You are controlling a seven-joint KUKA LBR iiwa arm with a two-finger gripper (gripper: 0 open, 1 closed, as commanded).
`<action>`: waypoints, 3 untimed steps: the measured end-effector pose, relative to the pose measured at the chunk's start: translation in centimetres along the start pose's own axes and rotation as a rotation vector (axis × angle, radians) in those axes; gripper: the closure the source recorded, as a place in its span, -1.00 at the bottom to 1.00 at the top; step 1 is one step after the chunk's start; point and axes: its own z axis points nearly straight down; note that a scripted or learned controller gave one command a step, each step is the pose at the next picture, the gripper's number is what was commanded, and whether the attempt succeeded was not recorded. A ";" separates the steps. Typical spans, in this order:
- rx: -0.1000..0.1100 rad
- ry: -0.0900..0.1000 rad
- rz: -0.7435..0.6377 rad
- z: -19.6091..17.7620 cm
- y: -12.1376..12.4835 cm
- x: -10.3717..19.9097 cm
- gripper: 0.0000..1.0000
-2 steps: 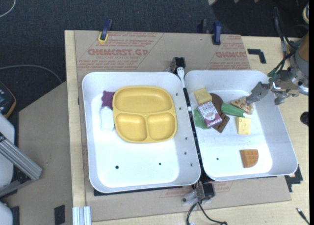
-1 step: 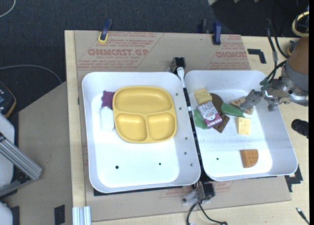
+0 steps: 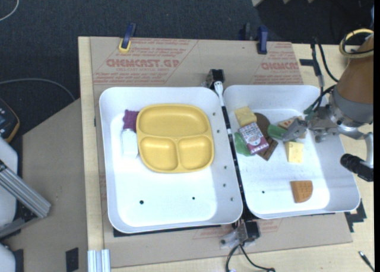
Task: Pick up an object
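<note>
Can't tell the tool's state from here, but I'd drop straight onto the yellow block, clear of the snack wrapper.

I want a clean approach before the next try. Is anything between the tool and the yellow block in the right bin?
Nothing visible. The tool sits just above the yellow block in the right bin, with bare floor between them. The pile of packets lies to the side, toward the left bin.
</note>
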 end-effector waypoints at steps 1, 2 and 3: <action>0.000 0.000 -0.001 5.1 0.9 0.5 -1.00; -0.004 0.000 0.000 5.9 1.0 0.5 -1.00; -0.012 0.001 0.000 4.7 1.2 0.6 1.00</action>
